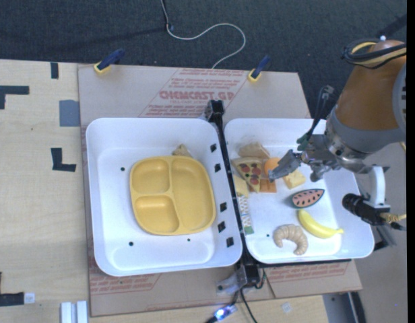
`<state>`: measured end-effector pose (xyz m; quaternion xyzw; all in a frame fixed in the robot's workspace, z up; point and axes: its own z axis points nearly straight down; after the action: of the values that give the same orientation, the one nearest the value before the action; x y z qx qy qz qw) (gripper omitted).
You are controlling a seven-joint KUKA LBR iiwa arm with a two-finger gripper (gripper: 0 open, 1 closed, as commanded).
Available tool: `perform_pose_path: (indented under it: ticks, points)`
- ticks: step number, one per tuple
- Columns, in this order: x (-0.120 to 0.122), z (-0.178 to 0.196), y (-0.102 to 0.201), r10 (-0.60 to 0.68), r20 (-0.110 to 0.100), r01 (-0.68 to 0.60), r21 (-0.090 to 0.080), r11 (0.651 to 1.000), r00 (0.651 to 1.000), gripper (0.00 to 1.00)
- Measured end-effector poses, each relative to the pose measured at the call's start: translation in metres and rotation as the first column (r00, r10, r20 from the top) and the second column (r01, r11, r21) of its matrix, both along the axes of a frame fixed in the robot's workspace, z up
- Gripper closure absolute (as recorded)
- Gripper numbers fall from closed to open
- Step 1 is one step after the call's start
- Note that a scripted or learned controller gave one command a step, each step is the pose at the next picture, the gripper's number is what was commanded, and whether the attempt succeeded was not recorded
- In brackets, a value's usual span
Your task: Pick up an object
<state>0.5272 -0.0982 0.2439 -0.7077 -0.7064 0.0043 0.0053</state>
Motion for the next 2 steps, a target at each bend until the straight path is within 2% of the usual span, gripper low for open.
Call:
perform_pose_path:
  ticks: [1, 2]
  points:
    - [0.002, 0.006, 0.0, 0.003, 0.012, -0.003, -0.001, 1.0, 1.0, 0.0]
    - [0.0, -0.043, 0.009, 0.003, 0.007, -0.003, -0.001, 1.0, 1.0, 0.0]
